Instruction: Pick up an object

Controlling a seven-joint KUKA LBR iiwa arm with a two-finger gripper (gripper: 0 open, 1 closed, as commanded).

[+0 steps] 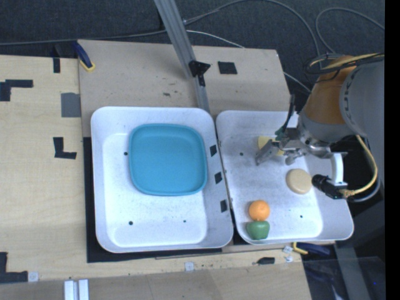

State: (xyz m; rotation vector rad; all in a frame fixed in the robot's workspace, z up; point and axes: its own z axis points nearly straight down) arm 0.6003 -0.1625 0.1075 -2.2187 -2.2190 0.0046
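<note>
In the right bin, a small pale yellow piece lies near the back, right beside the tip of my gripper. The gripper reaches in from the right, low over the bin floor, and partly covers the yellow piece. A beige round object lies just to the right, below the wrist. An orange ball sits at the bin's front, touching a green object right in front of it.
The left bin holds a large blue square plate. A grey pole slants in from the top to the gap between the bins. Cables trail on the right by the arm.
</note>
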